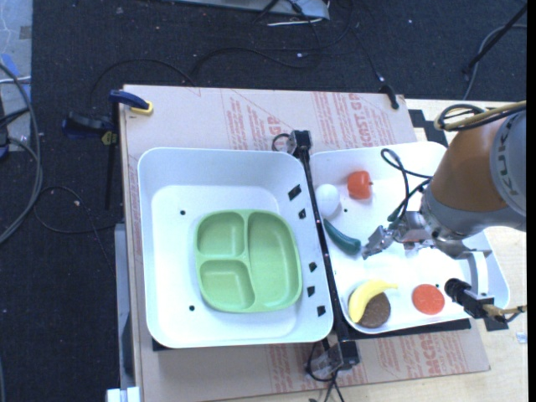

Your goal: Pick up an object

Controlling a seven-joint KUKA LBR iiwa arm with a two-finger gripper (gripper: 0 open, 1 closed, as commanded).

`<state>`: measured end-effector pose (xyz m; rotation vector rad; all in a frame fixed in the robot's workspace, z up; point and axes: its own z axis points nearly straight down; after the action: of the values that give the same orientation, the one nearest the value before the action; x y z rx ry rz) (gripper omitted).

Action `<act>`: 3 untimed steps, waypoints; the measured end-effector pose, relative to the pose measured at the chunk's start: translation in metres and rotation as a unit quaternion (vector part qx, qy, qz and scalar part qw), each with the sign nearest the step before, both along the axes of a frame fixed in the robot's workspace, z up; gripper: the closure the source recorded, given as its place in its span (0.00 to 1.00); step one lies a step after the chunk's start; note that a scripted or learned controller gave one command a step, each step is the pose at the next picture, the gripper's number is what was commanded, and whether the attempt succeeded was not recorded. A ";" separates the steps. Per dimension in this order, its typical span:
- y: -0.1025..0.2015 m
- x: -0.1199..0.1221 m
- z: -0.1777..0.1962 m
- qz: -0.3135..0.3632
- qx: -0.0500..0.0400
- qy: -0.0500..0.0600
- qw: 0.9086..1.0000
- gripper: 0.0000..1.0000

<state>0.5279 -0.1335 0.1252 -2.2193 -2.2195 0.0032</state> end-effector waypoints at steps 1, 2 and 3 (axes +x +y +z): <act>-0.001 0.001 -0.031 0.000 -0.001 -0.003 1.000 0.00; -0.002 0.002 -0.019 -0.001 -0.002 -0.006 1.000 1.00; -0.011 -0.003 0.033 0.000 -0.001 -0.004 1.000 1.00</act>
<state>0.5249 -0.1441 0.1585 -2.2245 -2.2234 -0.0032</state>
